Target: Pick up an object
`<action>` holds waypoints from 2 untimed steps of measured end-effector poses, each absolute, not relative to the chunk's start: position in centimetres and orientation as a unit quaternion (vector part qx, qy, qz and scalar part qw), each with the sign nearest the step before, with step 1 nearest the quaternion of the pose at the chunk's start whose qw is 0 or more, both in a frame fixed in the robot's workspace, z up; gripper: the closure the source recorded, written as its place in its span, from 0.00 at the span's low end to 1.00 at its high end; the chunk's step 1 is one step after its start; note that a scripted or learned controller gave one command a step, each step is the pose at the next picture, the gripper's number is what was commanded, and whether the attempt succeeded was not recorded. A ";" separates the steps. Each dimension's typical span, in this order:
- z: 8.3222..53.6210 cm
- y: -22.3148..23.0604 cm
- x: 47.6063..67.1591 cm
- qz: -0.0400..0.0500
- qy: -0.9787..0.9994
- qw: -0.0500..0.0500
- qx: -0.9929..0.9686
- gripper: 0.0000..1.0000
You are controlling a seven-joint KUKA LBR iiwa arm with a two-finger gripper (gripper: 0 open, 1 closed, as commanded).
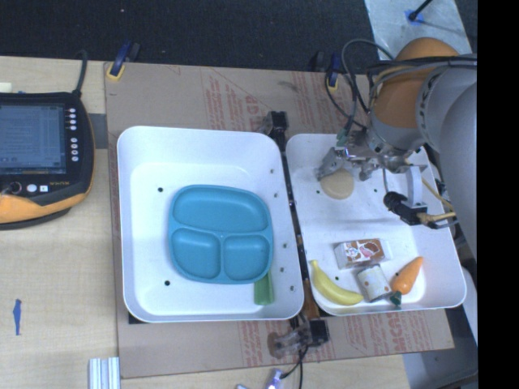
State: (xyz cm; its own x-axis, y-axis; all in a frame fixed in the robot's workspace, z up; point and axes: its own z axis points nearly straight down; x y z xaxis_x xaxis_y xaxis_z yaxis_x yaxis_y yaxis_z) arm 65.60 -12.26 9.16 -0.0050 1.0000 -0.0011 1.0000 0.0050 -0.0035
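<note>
My gripper hangs open over the back left part of the right bin. A tan round lump lies on the bin floor right under it, at the fingertips, and I cannot tell whether they touch it. Toward the front of the same bin lie a brown and white packet, a yellow banana, a small pale cylinder and an orange carrot. None of these is held.
The left bin holds a blue divided plate and a green stick at its front right corner. A teach pendant lies on the bench at the far left. The bins' inner walls meet near the gripper.
</note>
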 end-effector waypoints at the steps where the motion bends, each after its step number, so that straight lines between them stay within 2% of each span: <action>1: 10.3 -12.4 65.7 0.001 -0.710 0.000 -0.705 1.00; 2: 9.8 -12.9 63.1 -0.003 -0.709 -0.006 -0.705 1.00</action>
